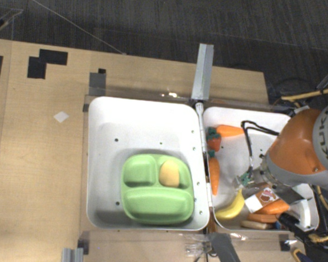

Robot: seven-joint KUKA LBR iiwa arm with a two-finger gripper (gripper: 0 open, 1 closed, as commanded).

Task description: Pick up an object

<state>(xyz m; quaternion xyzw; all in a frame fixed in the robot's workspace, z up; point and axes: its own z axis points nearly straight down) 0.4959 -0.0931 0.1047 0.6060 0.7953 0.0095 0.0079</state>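
Note:
The right bin holds several toy foods. An orange carrot with a green top lies at its far end. A second carrot lies along the left wall. A yellow banana curves at the near end, beside a white-labelled item, an orange piece and a tan stick. My gripper hangs low over the middle of this bin, just above the banana's tip, under the orange wrist band. Nothing is visibly held.
The left bin bears a green divided plate with a yellow lemon-like fruit in its upper right compartment. A metal post stands at the divider between the bins. Cables run along the right bin's far and right sides.

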